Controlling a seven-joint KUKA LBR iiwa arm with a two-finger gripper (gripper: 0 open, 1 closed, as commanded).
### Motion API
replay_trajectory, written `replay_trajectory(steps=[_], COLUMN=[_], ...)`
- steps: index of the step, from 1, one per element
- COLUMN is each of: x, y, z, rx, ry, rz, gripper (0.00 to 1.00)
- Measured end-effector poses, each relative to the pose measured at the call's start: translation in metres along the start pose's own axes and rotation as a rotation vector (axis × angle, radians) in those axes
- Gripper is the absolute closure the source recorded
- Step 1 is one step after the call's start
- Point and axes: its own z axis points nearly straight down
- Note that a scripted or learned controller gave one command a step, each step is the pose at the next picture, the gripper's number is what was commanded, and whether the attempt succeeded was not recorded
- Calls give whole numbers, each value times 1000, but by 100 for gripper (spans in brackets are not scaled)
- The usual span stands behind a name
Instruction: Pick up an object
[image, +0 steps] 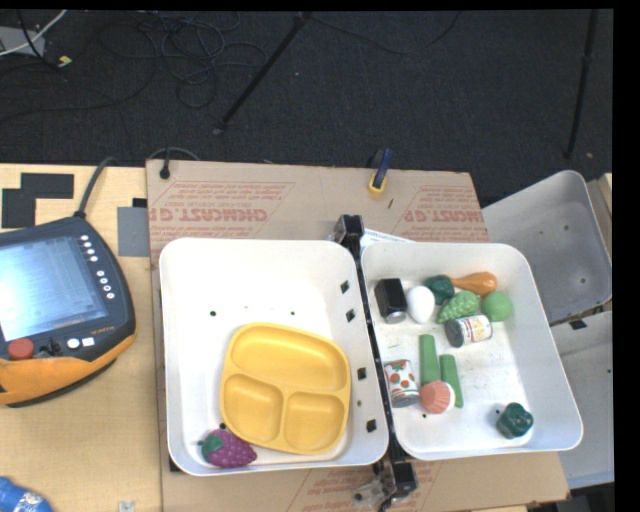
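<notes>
The right bin (540, 330) holds several toy food items. Near its back sit a black can (390, 298), a white egg (421, 303), a dark green vegetable (440, 288), an orange carrot (478, 283), a light green piece (462, 306) and a green round fruit (497, 306). A small bottle (470, 330) lies just below them. Two green sticks (430, 360) lie in the middle, with a pink-orange piece (436, 397) at their near end and a small printed can (401, 382) to their left. A dark green pepper (514, 421) sits near the front right corner.
The left bin (200, 290) holds a yellow divided plate (285, 390) and purple grapes (229, 449) at its front left. A teach pendant (55, 300) lies on the bench at far left. Cardboard (300, 205) lies under both bins.
</notes>
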Motion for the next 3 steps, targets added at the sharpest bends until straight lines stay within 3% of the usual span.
replay_trajectory(steps=[1, 3], x=[20, -2], y=[6, 1], z=[0, 0], rx=[0, 0], ry=[0, -1], rz=[-1, -1], gripper=[100, 100])
